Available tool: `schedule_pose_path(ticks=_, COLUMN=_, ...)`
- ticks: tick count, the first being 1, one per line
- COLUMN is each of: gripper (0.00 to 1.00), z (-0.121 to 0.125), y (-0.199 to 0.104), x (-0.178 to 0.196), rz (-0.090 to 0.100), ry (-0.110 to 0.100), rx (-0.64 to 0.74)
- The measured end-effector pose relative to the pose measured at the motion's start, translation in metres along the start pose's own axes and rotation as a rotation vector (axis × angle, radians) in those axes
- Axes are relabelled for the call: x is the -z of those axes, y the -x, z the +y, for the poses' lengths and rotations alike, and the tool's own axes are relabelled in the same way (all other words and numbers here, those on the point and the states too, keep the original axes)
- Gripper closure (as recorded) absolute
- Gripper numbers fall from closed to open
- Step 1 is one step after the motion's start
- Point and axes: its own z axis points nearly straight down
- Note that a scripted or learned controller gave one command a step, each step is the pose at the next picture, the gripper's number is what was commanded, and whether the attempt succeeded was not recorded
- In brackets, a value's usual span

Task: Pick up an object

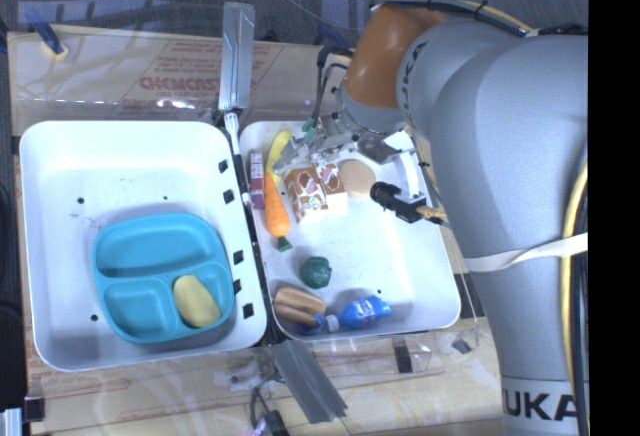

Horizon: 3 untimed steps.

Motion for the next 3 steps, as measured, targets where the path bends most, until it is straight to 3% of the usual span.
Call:
schedule_pose_path(ticks=1, gripper=0.00, z=-0.005, y=-0.001, x=0.017, rz=0.009, ry=-0.012, rx=0.165)
schedule_pose_path(ticks=2, gripper=0.00, z=-0.015, y=-0.006, x=0.004, rz=-0.013, ry=0.022, rx=0.169)
schedule_pose_path(ticks=3, gripper=0.00, z=-0.002, y=-0.011, x=0.044, rz=0.011, ry=-0.010, rx=0.431)
